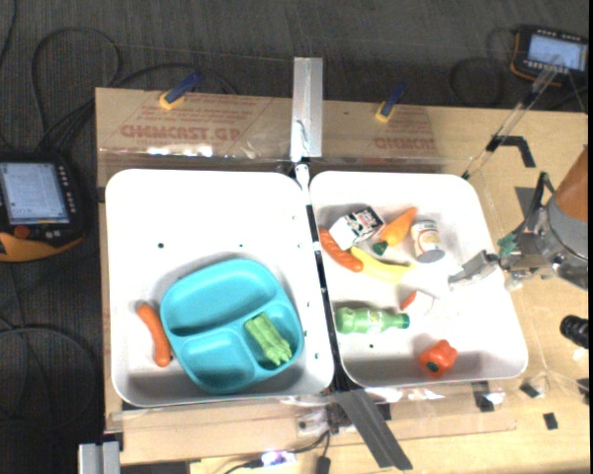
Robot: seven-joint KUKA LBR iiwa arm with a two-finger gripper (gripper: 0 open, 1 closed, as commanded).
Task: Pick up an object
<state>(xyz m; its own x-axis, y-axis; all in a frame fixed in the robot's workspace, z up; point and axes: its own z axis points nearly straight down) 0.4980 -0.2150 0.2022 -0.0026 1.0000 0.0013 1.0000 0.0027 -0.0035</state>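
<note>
My gripper hangs over the right side of the right bin, reaching in from the right; nothing shows in its grasp. To its left lie a small can, a carrot, a white and black carton, a yellow banana and a red sausage. A small red and white piece lies below and left of the gripper. Nearer the front are a green bottle on its side and an orange pepper.
The left bin holds a blue divided plate with a green vegetable in one compartment, and an orange sausage beside the plate. A metal post stands behind the bins. A teach pendant lies far left.
</note>
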